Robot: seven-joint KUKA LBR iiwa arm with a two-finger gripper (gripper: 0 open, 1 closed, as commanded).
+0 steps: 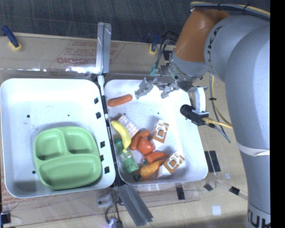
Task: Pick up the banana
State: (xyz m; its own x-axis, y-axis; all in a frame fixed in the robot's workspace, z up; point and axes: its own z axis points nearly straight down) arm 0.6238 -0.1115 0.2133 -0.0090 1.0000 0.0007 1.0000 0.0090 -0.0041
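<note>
Nearest me, the banana [121, 133] lies against the right bin's [198, 141] left wall, touching a green bottle [127, 160] and a red pepper [143, 144]; I fear a pinch snags those neighbours; farther back the gripper [154, 90] hangs spread, holding nothing, near a sausage [119, 100].

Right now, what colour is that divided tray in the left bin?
Light green. The tray shows plainly in the camera view, lying in the left bin.
</note>
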